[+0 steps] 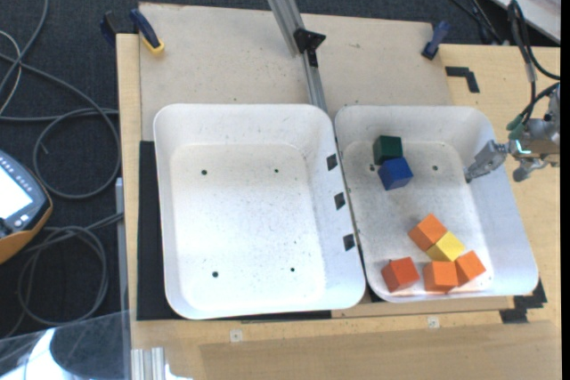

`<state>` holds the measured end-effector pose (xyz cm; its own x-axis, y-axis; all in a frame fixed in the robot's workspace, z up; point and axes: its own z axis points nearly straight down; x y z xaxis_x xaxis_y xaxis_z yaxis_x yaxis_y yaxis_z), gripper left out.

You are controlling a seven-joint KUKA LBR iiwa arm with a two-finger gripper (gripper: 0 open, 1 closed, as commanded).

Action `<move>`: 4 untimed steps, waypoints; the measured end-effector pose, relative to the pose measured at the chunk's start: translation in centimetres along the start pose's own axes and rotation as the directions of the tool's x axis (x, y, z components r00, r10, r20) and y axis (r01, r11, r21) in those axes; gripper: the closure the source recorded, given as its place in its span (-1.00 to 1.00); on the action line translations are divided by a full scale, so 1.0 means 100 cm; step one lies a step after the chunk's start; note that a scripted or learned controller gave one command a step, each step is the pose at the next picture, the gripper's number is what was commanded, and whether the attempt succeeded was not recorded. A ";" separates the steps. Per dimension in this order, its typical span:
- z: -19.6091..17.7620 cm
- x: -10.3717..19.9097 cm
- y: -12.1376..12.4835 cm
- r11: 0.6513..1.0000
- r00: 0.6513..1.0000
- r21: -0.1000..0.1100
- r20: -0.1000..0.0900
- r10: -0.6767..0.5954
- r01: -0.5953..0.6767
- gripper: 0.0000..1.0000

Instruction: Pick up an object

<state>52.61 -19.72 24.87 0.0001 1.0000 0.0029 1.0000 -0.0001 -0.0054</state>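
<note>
- My gripper (488, 161) sits at the right edge of the frame, over the right rim of the right bin (512, 218); one grey finger shows against the white, pointing down and left, and nothing lies between my fingers. Whether they are spread or closed I cannot tell from this angle.
- The blocks all lie in the right bin. A dark green block (388, 147) and a blue block (394, 173) touch each other in the bin's upper middle, near my gripper.
- At the lower right of the frame a cluster huddles: an orange block (428, 232), a yellow block (449, 246) against it, and three more orange blocks (440, 275) along the bin's lower wall. I judge they are packed too tightly to leave finger room.
- The left bin (240, 209) fills the middle left of the frame.
- No pick is made yet. The blue block looks my best target: its lower and right sides stand free, though the green neighbour may be nudged.
</note>
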 end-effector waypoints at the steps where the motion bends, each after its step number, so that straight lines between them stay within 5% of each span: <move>1: -0.002 0.000 0.001 1.000 1.000 -0.005 0.001 -0.001 0.001 -1.00; 4: 0.151 -0.002 -0.001 1.000 1.000 -0.002 0.001 0.000 0.000 -1.00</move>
<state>52.40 -19.89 9.74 0.0000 1.0000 0.0019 1.0000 0.0000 -0.0033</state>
